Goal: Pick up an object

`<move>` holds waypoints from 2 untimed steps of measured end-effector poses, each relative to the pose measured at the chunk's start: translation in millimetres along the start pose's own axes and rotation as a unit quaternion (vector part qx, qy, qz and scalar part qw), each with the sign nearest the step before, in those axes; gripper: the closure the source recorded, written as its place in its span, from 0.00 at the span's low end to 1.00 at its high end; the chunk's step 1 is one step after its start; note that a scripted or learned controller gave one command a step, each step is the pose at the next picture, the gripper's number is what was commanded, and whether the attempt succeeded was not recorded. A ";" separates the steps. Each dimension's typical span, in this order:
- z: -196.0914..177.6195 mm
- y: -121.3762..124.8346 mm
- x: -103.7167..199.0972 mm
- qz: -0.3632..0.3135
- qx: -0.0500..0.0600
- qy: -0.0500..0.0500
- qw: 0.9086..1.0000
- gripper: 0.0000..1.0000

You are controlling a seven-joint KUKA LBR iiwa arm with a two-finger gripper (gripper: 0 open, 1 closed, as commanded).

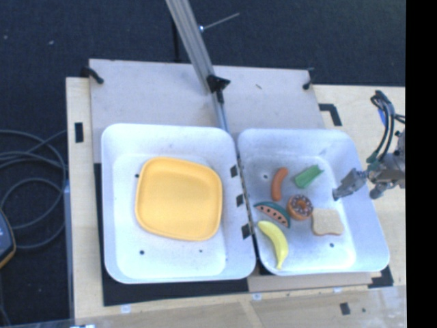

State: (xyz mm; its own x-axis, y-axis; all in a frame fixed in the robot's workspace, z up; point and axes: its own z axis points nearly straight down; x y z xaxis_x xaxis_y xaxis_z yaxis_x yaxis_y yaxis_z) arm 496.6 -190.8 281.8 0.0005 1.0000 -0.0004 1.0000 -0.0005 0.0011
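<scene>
The right bin (355, 157) holds several toy foods: a red-orange sausage (278, 182), a green block (308, 175), a brown donut (299, 206), a watermelon slice (272, 214), a yellow banana (274, 241) and a slice of bread (328, 221). My gripper (363, 186) hangs over the bin's right side, to the right of the green block and above the bread. It is open, its two grey fingers are spread apart and nothing sits between them.
A yellow square plate (179, 198) lies in the left bin (116, 149). A metal camera pole (194, 39) slants up from the divide between the bins. Black cables (27, 176) lie off the bench at the left.
</scene>
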 end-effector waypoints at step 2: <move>86.9 -1.7 -7.8 0.000 0.002 0.000 1.000 0.00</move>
State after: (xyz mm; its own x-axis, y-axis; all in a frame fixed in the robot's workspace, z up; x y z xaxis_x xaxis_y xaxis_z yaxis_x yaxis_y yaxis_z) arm 495.0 -198.6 194.9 0.0008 1.0000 0.0006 1.0000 -0.0007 -0.0028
